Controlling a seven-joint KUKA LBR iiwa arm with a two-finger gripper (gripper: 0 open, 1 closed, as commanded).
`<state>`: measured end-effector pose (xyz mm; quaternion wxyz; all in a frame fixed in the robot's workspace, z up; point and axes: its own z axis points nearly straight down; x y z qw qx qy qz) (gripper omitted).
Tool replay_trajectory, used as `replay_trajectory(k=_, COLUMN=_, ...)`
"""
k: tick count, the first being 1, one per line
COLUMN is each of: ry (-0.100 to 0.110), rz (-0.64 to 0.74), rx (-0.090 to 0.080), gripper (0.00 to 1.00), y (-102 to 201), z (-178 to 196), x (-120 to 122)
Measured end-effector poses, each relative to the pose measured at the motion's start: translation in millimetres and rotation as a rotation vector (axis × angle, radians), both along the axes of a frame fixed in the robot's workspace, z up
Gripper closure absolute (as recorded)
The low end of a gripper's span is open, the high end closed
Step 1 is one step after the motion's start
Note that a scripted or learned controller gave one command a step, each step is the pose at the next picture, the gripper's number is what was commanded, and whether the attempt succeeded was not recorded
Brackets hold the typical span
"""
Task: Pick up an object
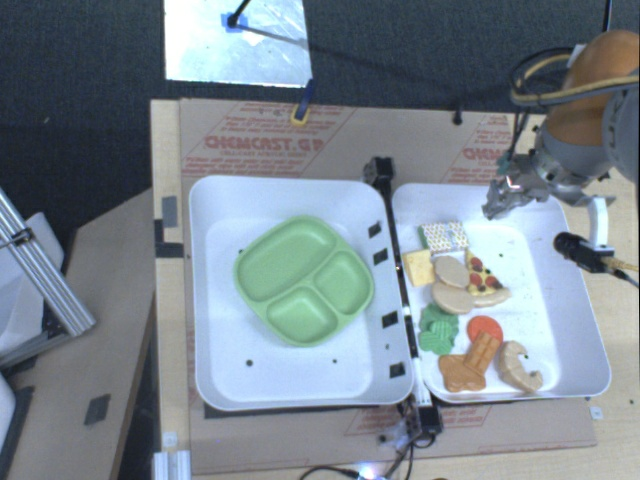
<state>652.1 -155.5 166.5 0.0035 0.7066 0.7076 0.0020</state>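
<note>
The right bin [560, 298] holds a cluster of toy foods along its left side: a checkered waffle piece [444, 235], a yellow cheese block [419, 267], a tan bread slice [452, 271], a pizza slice [484, 282], a green broccoli [437, 330], a red tomato slice [485, 327], an orange-brown piece [470, 365] and a beige shrimp-like piece [518, 365]. My gripper [503, 202] hangs above the far edge of that bin, up and right of the waffle, with nothing seen in it.
The left bin [215, 268] carries a green divided plate [303, 280]. A black clip divider [392, 268] joins the two bins. A silver sheet [236, 28] lies at the back left. A black part of the arm [582, 251] juts over the right bin's right side.
</note>
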Motion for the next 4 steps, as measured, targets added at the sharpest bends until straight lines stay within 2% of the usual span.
replay_trajectory(k=1, ry=-0.001, rz=0.004, rx=0.0, gripper=1.0, y=-0.4, z=55.4, x=2.1)
replay_trajectory(k=2, ry=0.008, rz=0.006, rx=0.003, gripper=1.0, y=40.4, z=48.9, x=-26.6)
replay_trajectory(k=3, ry=0.008, rz=0.008, rx=0.004, gripper=1.0, y=81.4, z=56.1, x=-56.1)
replay_trajectory(k=4, ry=0.01, rz=0.008, rx=0.005, gripper=1.0, y=133.7, z=47.9, x=-82.1)
